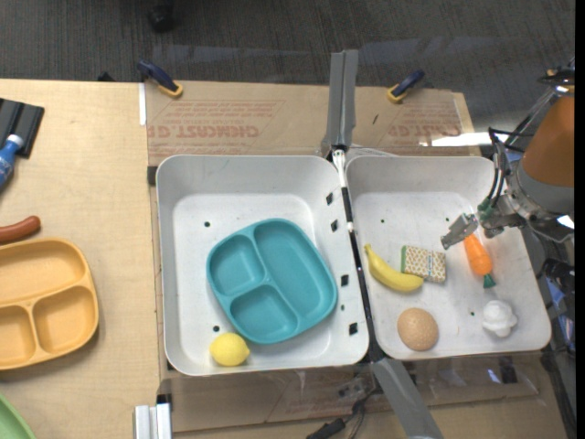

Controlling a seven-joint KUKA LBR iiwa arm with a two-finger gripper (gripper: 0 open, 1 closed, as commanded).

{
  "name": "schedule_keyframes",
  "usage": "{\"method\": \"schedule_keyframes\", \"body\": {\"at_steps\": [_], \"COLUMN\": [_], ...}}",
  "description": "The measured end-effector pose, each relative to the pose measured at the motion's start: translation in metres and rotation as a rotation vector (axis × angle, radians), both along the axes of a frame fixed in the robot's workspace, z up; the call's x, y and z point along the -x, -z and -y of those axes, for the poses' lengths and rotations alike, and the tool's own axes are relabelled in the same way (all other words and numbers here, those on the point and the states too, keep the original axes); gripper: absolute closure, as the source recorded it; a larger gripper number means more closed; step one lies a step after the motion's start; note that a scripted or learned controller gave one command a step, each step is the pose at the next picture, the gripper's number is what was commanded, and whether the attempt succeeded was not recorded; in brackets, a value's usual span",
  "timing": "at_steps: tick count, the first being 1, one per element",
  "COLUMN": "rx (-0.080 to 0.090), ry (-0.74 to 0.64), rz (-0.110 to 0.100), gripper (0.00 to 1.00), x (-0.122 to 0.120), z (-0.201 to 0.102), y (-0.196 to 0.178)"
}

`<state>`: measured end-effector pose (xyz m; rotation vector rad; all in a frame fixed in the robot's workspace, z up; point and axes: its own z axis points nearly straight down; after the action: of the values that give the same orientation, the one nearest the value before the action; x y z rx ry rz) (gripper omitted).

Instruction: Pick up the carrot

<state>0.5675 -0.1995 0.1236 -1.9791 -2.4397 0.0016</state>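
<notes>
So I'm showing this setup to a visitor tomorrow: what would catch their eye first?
Probably the teal divided plate in the left bin, with a lemon at its lower corner. Next, the right bin's cluster: banana, egg and carrot, with the gripper right above the carrot.

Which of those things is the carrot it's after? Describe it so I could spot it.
Look in the right-hand white bin, towards its right side, just under the gripper. The carrot is the small orange cone with a green tip, the only bright orange thing there.
</notes>
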Motion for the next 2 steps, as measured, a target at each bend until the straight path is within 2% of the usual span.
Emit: {"method": "schedule_keyframes", "body": {"at_steps": [1, 2], "rx": [-0.01, -0.005], "ry": [0.07, 0.073], "rz": [-0.002, 0.0], "gripper": [0.0, 1.0], "x": [0.0031, 0.0033], "z": [0.0157, 0.0183], "y": [0.0322, 0.0225]}}
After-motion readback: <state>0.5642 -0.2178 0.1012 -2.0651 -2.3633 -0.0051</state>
